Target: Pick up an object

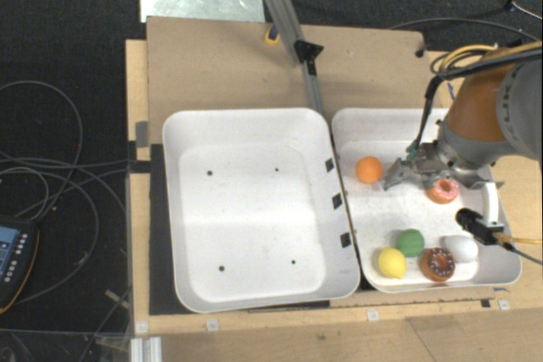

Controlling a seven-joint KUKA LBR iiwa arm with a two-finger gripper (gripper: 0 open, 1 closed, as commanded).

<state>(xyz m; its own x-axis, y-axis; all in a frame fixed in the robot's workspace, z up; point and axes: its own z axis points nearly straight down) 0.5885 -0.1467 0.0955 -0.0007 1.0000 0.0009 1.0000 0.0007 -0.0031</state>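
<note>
Hovering low in the right bin (509, 263), the gripper (397, 175) sits just right of the orange ball (368, 169), fingertips near it but apparently not touching; at this slant I can't tell whether the gripper is spread or closed, and nothing is visibly clamped in it. The arm (479, 110) comes in from the right and leans down across the bin, which explains why the pink donut (442, 190) is half tucked under the wrist. All candidates are in the right bin: orange ball upper left, pink donut mid-right, then a cluster along the near wall — yellow lemon (392, 263), green ball (411, 242), chocolate donut (439, 264), white piece (462, 248), packed close or touching. The left bin (182, 131) holds no objects, so it's likely the drop side. My read: the orange ball is the target, standing clear of the others with room around it. It's round, so no long axis and no heading to align to; any approach angle works. The lemon is the only piece with a slight elongation, but its heading is unclear from here. Risk: the ball rolls off if nudged sideways.
</note>
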